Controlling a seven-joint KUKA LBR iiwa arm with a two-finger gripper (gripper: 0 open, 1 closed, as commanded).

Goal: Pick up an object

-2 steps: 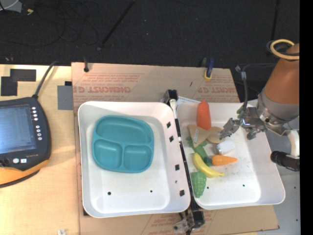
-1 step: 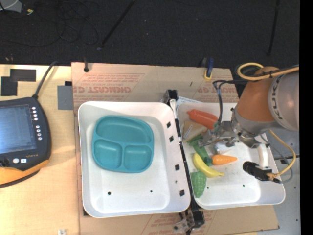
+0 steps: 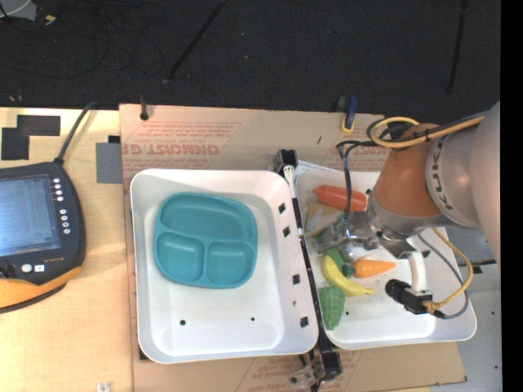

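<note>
Figure: overhead view of the worktop with two white bins. The right bin (image 3: 458,329) held the candidates for your pick: an orange carrot-shaped toy (image 3: 375,268), a yellow banana-shaped toy (image 3: 341,278), a green piece (image 3: 332,307) at the lower left of that bin, and a red-orange piece (image 3: 337,195) near its top edge. All looked like small, light plastic play food, probably stiff and smooth, so liable to slip or roll out of a shallow pinch. You would have done best to close across the carrot's thick middle, or across the banana's midsection, square to its long axis. The left bin (image 3: 151,317) carried a teal divided plate (image 3: 206,241).

The arm (image 3: 425,188) reached in from the right and bent down over the right bin, its wrist directly above the cluster of toys. The end effector (image 3: 350,239) sat low among them, just beside the carrot and banana; whether it was released or clenched could not be told, and nothing was visibly grasped.
</note>
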